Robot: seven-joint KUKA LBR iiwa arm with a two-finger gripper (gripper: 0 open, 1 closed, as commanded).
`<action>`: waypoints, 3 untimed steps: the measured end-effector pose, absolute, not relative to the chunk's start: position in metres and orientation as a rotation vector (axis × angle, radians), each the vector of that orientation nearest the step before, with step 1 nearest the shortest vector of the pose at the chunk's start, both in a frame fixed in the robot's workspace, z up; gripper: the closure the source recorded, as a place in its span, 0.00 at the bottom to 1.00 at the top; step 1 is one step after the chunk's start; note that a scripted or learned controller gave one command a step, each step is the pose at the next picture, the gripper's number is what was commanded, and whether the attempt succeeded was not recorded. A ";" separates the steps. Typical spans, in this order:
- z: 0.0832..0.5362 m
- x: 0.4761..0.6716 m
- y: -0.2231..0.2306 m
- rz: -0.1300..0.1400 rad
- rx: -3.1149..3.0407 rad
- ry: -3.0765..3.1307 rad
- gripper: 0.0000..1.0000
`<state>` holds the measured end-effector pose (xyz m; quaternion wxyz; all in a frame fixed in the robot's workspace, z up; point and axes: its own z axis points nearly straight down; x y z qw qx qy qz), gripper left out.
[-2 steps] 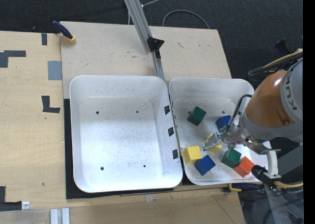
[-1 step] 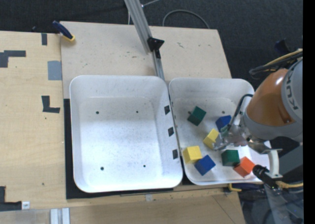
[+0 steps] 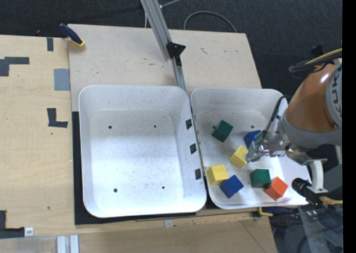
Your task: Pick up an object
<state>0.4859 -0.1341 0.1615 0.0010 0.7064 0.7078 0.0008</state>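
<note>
Arm: the grey and orange arm reaches in from the right, over the right bin [image 3: 233,95].
Pincer: the pincer [image 3: 257,152] is low among the blocks; whether it is spread or pinching cannot be told.
Nearest thing: a yellow block [image 3: 239,157] touches the pincer's tip, mid-bin, with a blue block [image 3: 252,137] just behind.
Others: green block [image 3: 222,130] toward the far edge; yellow [image 3: 217,174], blue [image 3: 231,185], green [image 3: 260,178] and orange [image 3: 276,188] blocks along the near edge.
Left bin [image 3: 89,135]: white.
Handling: probably light, stiff, smooth cubes; grip two flat opposite faces, since the tilted yellow one may slip.
</note>
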 end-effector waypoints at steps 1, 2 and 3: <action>0.214 0.487 -0.134 0.004 2.217 2.221 1.00; 0.206 0.517 -0.092 0.001 2.216 2.230 1.00; 0.221 0.547 -0.051 0.003 2.214 2.229 1.00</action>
